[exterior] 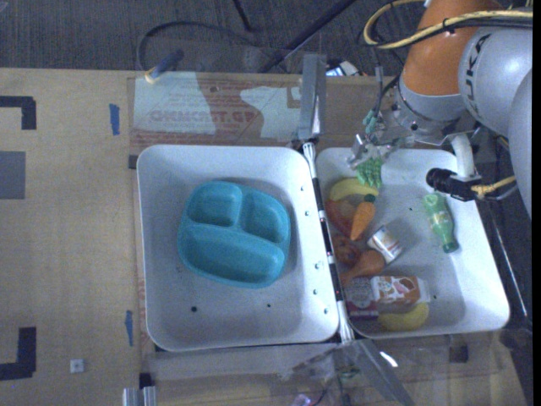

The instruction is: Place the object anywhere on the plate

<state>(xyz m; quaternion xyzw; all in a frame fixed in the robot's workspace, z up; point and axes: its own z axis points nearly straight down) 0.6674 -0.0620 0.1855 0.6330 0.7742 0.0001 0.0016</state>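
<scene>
My end effector [369,149]: poised at the far edge of the right bin [486,294], directly above the carrot's green top; finger spread cannot be told. Carrot [363,212]: lying in the bin's left part, resting against a yellow banana [348,189]. Crowding it: small can [385,243], juice carton [385,293], second banana [404,317]. Green bottle [440,222]: apart, to the right. Blue plate [234,233]: in the left bin [169,311] on the worktop [68,227].

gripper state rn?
Gripper: cannot be told. It sits low over the right bin, right at the carrot and its green top; no object visibly held. The blue plate holds nothing.
</scene>
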